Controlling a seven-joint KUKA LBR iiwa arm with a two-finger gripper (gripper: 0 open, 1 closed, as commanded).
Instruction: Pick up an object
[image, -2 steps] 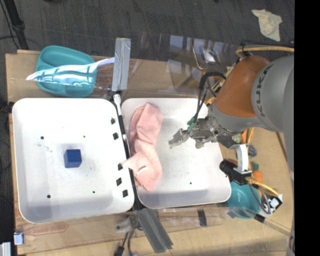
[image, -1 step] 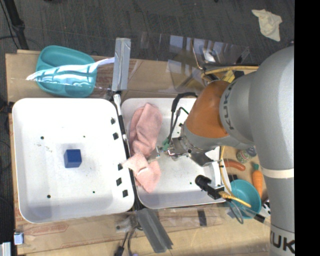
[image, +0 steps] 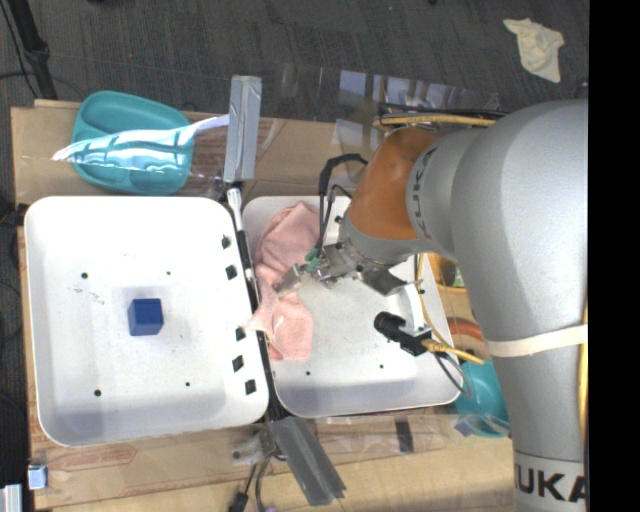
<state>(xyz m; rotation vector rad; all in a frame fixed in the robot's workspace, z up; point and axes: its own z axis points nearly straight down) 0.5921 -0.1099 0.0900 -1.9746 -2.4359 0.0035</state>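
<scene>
A: While the arm (image: 520, 250) reaches in from the right, where is the gripper (image: 300, 277)?
B: Low in the right bin (image: 345, 395), at the pink cloth (image: 285, 285).
A: Claw state?
B: Cannot tell; too small and blurred against the cloth.
A: Cloth position?
B: Bunched along the right bin's left wall, touching it.
A: Other items?
B: Blue cube (image: 146, 316) on the left bin (image: 60, 400) floor, well apart from the gripper. Teal scoop (image: 130, 140) on the bench beyond the left bin.
</scene>
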